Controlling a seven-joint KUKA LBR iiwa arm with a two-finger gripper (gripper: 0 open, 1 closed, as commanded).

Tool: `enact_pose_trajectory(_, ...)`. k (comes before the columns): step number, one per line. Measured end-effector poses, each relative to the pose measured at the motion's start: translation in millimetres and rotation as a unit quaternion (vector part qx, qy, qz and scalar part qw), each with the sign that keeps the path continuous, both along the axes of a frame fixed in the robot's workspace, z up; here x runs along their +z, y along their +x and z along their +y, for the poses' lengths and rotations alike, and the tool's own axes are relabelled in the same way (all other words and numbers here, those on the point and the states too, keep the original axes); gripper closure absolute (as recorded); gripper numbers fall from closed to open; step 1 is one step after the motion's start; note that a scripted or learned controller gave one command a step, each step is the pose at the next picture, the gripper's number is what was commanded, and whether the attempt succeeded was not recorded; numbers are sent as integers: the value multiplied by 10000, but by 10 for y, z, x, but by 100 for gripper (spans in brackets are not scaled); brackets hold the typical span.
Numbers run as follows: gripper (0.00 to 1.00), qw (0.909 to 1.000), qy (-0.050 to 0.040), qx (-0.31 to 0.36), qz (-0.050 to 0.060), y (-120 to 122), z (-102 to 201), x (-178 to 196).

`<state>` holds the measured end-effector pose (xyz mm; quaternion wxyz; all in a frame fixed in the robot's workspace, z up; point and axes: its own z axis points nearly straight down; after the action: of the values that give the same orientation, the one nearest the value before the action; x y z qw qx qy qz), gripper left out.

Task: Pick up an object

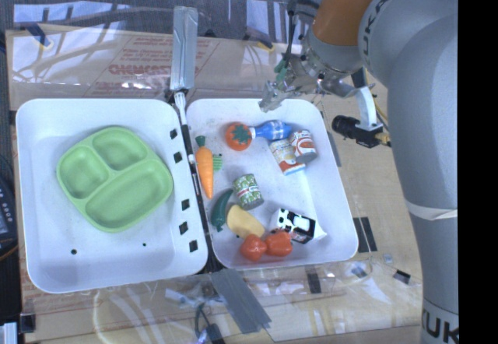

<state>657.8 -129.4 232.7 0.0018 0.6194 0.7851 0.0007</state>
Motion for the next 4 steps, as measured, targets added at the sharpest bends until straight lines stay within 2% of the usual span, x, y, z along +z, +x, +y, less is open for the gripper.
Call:
enact_pose_trajectory(1, 0, 10000, 2, 4, 19, -7, 4, -20)
enact_pose_trajectory(2, 0, 10000, 3, -55, -15, 16, -231, -1228)
enact_pose_trajectory(3, 0, 9992, 27, -394, -84, -34, -251, -1281)
enact_pose_trajectory(4, 0, 9974, 14, -725, 20, -248, -592, -1386)
